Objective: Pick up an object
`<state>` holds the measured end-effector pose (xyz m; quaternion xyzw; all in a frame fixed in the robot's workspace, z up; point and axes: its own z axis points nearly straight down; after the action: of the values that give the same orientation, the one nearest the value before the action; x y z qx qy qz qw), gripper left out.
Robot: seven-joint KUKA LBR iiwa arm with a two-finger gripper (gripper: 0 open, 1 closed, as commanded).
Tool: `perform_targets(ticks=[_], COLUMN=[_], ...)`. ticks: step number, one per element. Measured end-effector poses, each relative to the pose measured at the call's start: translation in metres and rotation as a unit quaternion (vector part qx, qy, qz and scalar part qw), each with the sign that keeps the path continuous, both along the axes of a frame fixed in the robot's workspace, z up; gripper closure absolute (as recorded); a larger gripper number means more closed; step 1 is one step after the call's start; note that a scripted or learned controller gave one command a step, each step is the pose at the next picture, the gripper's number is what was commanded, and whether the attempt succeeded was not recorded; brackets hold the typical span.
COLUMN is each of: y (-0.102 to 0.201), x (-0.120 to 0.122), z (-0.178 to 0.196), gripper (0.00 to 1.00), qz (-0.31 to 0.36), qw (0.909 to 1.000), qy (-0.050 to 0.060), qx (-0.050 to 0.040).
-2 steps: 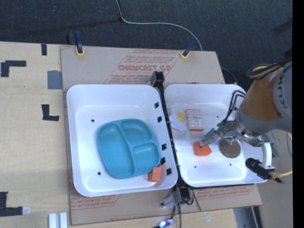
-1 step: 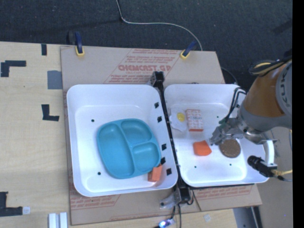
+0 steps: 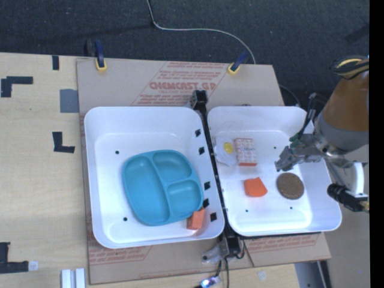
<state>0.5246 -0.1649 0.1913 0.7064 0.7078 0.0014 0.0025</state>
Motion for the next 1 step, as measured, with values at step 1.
perform_targets(ticks=[1], y=[-0.0095], x=[0.0051], z=[0.0516], gripper=[1.0], qz=[0.0], qw=[1.0], qy=[0.001], qx=[-0.0002])
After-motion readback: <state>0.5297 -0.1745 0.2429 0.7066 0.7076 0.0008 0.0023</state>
